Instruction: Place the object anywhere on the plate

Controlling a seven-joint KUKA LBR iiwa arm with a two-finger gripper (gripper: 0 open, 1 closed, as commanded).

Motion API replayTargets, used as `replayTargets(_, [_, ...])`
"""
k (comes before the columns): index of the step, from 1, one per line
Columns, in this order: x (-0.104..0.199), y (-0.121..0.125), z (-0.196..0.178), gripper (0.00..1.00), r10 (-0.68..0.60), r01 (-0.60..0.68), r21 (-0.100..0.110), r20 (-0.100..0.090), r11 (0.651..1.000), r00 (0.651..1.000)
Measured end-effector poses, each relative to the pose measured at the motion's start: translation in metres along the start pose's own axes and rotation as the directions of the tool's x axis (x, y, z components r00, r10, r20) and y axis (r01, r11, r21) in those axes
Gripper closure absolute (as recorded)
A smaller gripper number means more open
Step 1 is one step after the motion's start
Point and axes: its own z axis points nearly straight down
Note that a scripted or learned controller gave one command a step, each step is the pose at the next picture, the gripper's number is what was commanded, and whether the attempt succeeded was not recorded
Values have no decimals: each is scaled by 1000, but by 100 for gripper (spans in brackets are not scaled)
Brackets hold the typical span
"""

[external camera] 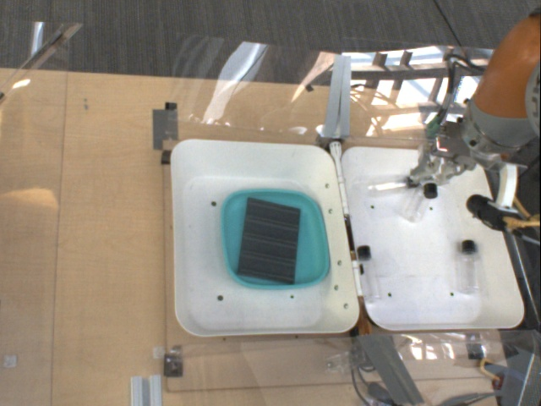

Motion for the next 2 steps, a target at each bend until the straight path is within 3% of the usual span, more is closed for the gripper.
replayTargets(1, [36,-38,120,100,64,-64,-3,-3,998,998])
replayTargets(2, [102,15,21,100,103,-103,0,-2,995,995])
